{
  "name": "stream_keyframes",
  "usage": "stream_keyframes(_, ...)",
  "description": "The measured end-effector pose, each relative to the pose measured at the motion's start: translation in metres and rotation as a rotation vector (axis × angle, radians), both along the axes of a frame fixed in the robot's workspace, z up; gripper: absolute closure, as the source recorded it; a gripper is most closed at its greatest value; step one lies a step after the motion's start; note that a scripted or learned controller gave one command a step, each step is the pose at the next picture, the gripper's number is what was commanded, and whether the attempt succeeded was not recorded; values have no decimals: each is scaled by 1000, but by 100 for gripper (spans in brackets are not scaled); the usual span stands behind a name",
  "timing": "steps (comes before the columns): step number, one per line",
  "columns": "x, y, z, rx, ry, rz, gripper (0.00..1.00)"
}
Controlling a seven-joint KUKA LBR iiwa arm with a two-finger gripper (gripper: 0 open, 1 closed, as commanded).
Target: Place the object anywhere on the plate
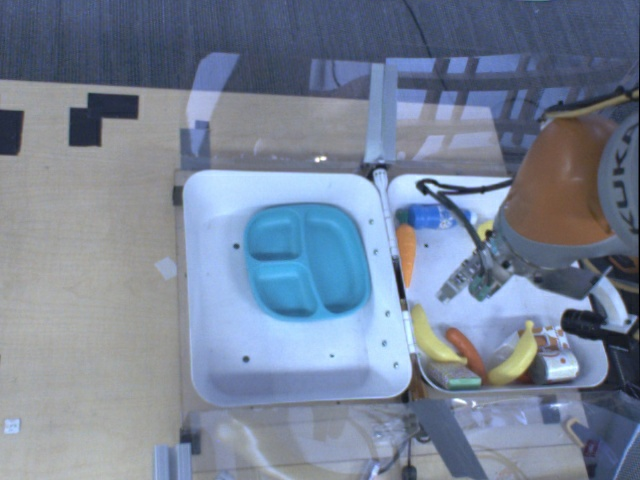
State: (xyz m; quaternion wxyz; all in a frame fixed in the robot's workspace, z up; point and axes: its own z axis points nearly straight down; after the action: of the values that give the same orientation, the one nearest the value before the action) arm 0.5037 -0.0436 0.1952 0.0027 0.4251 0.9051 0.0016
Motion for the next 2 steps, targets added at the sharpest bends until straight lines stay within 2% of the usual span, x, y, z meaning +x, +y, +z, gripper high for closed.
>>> stream_keyframes(1,2,1,11,0,-6,4,100)
stream_keyframes(2,71,17,-10,-2,-1,215,100)
